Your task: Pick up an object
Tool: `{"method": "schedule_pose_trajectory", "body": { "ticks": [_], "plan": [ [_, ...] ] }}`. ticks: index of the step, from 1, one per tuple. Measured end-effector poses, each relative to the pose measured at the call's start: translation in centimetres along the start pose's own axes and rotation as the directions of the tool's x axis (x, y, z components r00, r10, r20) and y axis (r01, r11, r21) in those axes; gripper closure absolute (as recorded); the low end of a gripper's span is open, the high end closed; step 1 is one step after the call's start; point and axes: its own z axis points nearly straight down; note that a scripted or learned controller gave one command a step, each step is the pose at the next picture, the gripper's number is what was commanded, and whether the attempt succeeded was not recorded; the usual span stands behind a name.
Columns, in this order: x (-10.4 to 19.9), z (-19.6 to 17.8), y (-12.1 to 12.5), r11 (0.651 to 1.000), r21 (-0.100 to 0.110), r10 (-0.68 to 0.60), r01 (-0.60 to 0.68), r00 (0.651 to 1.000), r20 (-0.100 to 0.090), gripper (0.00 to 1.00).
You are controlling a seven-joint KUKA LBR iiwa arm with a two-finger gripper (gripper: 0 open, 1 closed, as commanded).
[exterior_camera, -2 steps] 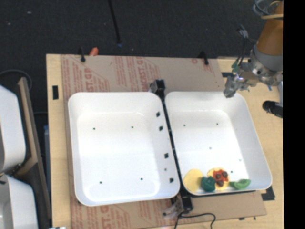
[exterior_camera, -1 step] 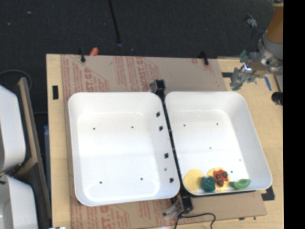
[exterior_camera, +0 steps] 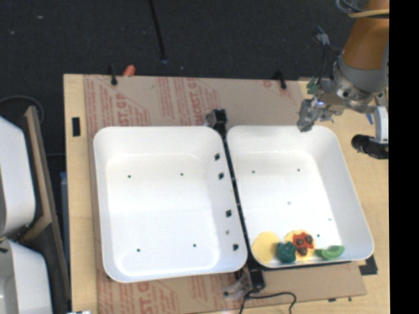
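Several small objects lie along the near edge of the right bin (exterior_camera: 340, 159): a pale yellow disc (exterior_camera: 264, 246), a dark green lump (exterior_camera: 285, 252), a red and orange piece (exterior_camera: 302, 242) and a light green piece (exterior_camera: 331, 252). My gripper (exterior_camera: 306, 122) hangs over the far right corner of that bin, far from the objects. Nothing shows between its fingers.
The left bin (exterior_camera: 105, 175) sits beside the right one, with a black divider strip (exterior_camera: 228, 188) running between them. The bench top (exterior_camera: 163, 100) of cardboard extends behind both bins. A black cable (exterior_camera: 154, 18) runs off the far side.
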Motion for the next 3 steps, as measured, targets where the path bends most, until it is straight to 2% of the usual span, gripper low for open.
{"method": "schedule_pose_trajectory", "body": {
  "ticks": [1,2,3],
  "plan": [
    [5.4,1.2,-1.5,1.0,-0.001,-0.001,0.001,1.0,0.0,1.0],
    [10.5,0.3,-3.0,1.0,-0.002,-0.001,0.001,1.0,0.0,1.0],
    [15.1,1.3,-5.6,1.0,-0.001,-0.001,0.001,1.0,0.0,1.0]
  ]
}}
